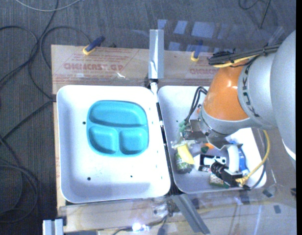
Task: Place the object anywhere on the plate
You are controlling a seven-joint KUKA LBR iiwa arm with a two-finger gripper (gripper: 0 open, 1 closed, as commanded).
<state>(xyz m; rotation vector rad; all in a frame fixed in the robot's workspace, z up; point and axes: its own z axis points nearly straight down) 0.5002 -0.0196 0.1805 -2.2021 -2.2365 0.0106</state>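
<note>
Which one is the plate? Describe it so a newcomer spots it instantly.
Start with the two white bins side by side; take the left bin, away from the arm. The plate lies flat in its middle: a turquoise tray with three compartments, the one coloured thing in that bin.

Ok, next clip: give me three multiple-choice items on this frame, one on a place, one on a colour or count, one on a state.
1. Where does the plate lie?
A. left bin
B. right bin
C. on the floor

2. What colour is the plate?
A. red
B. blue
C. yellow

3. How many compartments does the plate have?
A. one
B. five
C. three

Key: 1 A, the plate rests in the left bin; 2 B, it is blue against the white bin; 3 C, one wide section sits above two smaller ones, with nothing on them.
</note>
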